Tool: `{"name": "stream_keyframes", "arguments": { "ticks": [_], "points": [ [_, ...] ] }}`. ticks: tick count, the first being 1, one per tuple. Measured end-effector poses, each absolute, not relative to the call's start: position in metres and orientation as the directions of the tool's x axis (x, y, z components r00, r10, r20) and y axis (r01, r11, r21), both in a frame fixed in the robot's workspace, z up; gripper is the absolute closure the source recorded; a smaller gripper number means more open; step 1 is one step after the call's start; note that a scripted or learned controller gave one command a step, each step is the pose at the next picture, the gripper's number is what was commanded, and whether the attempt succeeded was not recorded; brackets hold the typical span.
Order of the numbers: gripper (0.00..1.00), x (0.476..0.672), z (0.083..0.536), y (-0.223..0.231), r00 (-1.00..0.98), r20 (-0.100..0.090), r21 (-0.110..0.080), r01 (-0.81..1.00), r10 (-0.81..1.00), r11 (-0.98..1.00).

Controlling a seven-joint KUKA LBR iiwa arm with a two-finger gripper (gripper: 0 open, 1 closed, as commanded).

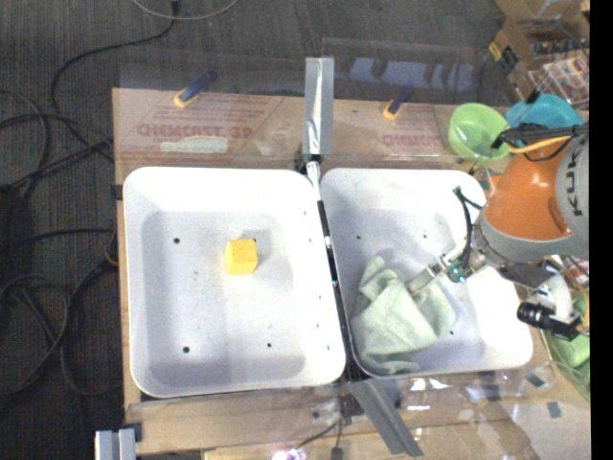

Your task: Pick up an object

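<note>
The grey arm (565, 209) reaches in from the right, its orange band (525, 199) sitting above and to the right of the gripper (421, 281). The wrist slants down and leftward, so the gripper lies at the arm's lower left end, low and pointing left. Whether its tips are parted cannot be made out.

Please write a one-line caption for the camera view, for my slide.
KUKA arm's gripper meets a crumpled pale green cloth in the right bin; a yellow block sits in the left bin.
</note>
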State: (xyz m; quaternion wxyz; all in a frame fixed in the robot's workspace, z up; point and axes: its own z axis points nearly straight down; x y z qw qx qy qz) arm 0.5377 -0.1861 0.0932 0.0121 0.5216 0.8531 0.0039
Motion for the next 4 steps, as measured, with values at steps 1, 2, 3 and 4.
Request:
{"name": "stream_keyframes", "arguments": {
  "ticks": [1, 2, 3, 4],
  "points": [
    [0.00, 0.515, 0.093, -0.162, -0.454, -0.018, 0.019, 0.891, 0.891, 0.454],
    [0.00, 0.520, 0.093, -0.109, -0.510, -0.019, 0.019, 0.860, 0.860, 0.510],
    [0.00, 0.565, 0.142, -0.167, -0.137, -0.002, -0.006, 0.991, 0.991, 0.137],
    [0.00, 0.525, 0.091, -0.172, -0.097, -0.004, 0.017, 0.995, 0.995, 0.097]
  ]
}}
